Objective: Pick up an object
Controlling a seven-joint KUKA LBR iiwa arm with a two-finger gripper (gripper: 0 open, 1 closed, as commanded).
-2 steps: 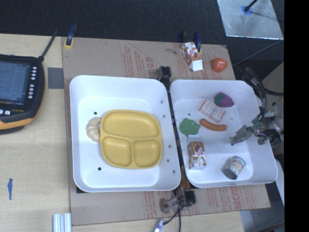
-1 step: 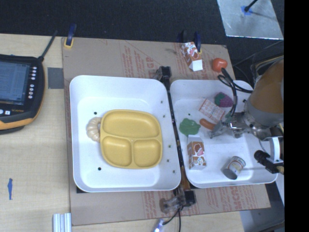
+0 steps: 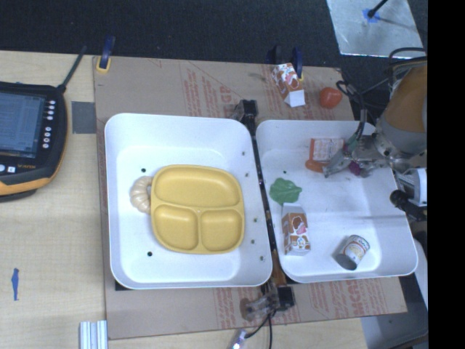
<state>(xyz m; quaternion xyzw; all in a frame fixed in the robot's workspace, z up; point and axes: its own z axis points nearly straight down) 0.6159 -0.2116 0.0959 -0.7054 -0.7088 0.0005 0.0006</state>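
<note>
The end effector sits low in the right bin, at its upper part, just beside the orange packet and a small purple thing; whether it is spread or pressed together I cannot tell; a good pick probably means centring on one item, since close neighbours could foul the grip; the can and carton lie apart, nearer the front.

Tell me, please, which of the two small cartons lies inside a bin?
The brown carton by the right bin's left wall; the other carton stands outside, behind the bins.
</note>
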